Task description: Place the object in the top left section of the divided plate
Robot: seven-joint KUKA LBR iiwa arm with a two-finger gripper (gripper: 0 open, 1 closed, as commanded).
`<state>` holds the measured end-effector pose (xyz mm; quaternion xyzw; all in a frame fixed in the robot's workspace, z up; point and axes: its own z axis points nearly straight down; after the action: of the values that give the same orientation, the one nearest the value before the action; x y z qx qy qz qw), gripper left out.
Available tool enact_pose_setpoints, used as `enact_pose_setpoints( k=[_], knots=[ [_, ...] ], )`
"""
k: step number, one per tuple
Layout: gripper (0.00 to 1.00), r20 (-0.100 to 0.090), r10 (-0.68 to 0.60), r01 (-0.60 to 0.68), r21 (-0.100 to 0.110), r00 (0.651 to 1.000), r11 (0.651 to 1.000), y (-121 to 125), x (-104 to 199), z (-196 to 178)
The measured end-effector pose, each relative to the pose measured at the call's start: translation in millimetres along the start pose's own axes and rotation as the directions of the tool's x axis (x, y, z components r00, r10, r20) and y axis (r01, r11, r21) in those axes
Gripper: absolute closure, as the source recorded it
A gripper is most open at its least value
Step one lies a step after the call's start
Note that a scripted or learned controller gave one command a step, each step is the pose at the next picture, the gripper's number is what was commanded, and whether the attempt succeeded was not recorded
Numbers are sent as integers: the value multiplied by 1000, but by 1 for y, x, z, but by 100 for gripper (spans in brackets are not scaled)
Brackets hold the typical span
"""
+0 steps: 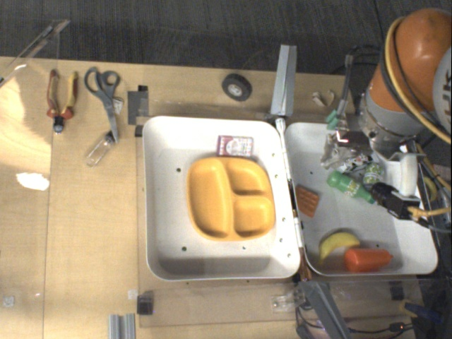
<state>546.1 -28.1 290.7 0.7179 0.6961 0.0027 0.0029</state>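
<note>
The yellow divided plate [195, 198] lies in the middle of the left white bin [164, 189], with one long section on its left and two smaller ones on its right. My gripper [344, 155] hangs low over the upper part of the right bin [424, 249], well right of the plate. A green bottle-like object [351, 185] lies just below the gripper, touching or nearly touching it. Further objects in that bin are an orange ridged piece [308, 200], a yellow banana [337, 244] and an orange-red carrot [367, 259].
A small maroon box [234, 145] lies in the left bin just above the plate. Scissors [106, 94], pliers [61, 99] and a tape roll [237, 87] rest on the bench behind the bins. A grey metal post [284, 80] stands between the bins at the back.
</note>
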Motion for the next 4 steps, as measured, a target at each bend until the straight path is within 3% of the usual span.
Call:
enact_pose_setpoints(
  k=[1,2,3,4],
  knots=[
    [100,1,141,-141,4,990,990,7,-50,19],
    [100,2,202,-202,6,979,979,3,-103,81],
    [100,2,216,-216,4,976,976,23,-108,104],
    [100,0,130,-130,4,992,991,21,-83,99]
  ],
)
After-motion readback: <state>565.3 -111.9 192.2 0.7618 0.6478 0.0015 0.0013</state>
